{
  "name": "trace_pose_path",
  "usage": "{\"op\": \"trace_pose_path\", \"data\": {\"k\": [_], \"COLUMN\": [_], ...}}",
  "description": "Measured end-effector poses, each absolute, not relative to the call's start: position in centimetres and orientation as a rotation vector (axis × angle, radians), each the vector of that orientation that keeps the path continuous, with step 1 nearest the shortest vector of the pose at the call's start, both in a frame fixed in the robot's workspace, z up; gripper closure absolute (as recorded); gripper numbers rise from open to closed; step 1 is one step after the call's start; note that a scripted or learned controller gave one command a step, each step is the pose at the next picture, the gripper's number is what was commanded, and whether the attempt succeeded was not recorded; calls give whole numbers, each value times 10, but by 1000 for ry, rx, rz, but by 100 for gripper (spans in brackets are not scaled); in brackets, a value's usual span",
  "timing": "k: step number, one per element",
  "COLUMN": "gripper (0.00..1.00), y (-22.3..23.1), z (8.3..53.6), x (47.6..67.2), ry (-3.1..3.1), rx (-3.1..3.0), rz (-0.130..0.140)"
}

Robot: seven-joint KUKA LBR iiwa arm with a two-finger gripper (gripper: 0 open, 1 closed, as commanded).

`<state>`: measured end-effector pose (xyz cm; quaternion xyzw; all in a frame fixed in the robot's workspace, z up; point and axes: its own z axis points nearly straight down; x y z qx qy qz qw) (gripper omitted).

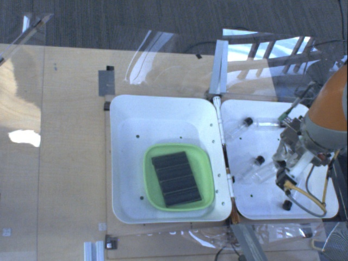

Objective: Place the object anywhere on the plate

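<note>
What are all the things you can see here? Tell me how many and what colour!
bench: one, pale wood, under everything
bins: two, white, side by side; left bin, right bin
plate: one, green, in the left bin
block: one, dark grey, ridged, lying on the plate
clear tubes with black caps: two, in the right bin
small black bit: one, at the right bin's near edge
arm: one, grey and orange, over the right bin
gripper: one, grey, above the right bin
</note>
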<state>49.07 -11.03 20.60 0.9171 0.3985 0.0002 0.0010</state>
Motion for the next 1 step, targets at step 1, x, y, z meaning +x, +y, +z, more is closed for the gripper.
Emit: {"op": "trace_pose_path", "data": {"k": [1], "gripper": [100], "y": [-31], "z": [214], "x": [489], "ry": [1325], "rx": [2847], "rz": [3]}}
